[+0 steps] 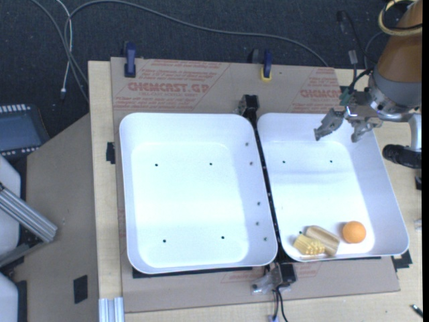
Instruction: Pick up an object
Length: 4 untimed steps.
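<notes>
Spread apart, the gripper hung over the far right corner of the right bin, its two grey fingers angled downward with nothing between them. Above it rose the arm's orange band, reaching in from the right side of the view.

The right bin held three things, all gathered at its near edge: an orange ball toward the right, a tan oblong piece just left of it, and a yellow corn cob touching the front of that tan piece. The ball lay a little apart from the other two. All three sat well apart from the gripper, at the opposite end of the same bin, with bare white floor between them and the fingers. Nothing stood on that stretch to block the way.

The left bin lay beside the right one, the two touching along a dark seam. Both rested on a brown board printed with red lettering, which was held by a blue clamp and a second clamp at its far edge. The board lay on the surface. A grey cable trailed across the dark floor beyond. A small black fitting sat at the far end of the seam between the bins.
</notes>
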Each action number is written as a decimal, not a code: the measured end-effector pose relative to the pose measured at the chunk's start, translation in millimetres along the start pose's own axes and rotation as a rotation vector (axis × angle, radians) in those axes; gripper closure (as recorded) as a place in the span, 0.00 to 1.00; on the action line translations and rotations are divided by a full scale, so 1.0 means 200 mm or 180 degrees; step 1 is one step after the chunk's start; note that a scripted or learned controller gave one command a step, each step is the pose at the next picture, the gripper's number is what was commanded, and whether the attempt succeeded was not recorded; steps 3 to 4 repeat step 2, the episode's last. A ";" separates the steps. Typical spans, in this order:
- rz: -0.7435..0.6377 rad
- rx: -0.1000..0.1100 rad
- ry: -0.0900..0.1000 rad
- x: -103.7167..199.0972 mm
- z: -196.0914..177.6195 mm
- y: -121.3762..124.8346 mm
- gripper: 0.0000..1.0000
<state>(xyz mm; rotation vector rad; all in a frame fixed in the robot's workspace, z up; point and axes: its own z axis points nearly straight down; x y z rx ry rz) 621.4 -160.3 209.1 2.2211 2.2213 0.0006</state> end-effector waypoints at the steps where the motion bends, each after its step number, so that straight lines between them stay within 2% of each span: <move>1: -0.0005 0.0015 0.0005 0.18 0.22 -0.27 0.00; 2: -0.0017 -0.0006 0.0006 0.54 0.10 -0.49 0.00; 4: -0.0017 -0.0006 0.0006 0.54 0.10 -0.49 0.00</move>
